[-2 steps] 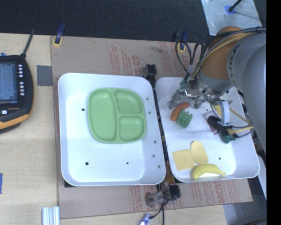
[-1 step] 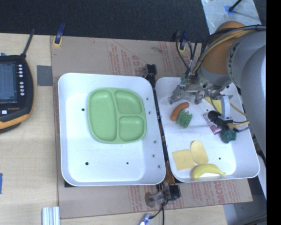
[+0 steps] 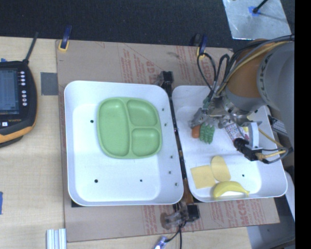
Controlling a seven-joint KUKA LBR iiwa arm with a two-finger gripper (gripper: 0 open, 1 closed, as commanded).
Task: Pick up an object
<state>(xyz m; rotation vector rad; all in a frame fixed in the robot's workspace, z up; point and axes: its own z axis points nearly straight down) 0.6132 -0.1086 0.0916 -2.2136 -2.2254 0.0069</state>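
A grey-and-orange arm lowers its pincer (image 3: 206, 119) over a small green toy (image 3: 207, 134) and an orange piece (image 3: 196, 132) in the right bin (image 3: 272, 183); whether it grips either cannot be told. The toys look light, rigid plastic, probably slick, best taken across narrow sides. A yellow slice (image 3: 202, 176) and banana (image 3: 229, 190) lie nearby; the left bin (image 3: 83, 175) holds a green divided plate (image 3: 128, 127) on the counter (image 3: 31, 180).

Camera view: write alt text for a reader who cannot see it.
A grey arm's gripper hangs low in the right bin, over a green object and an orange one. Yellow pieces lie nearer the camera; a green divided plate sits in the left bin.
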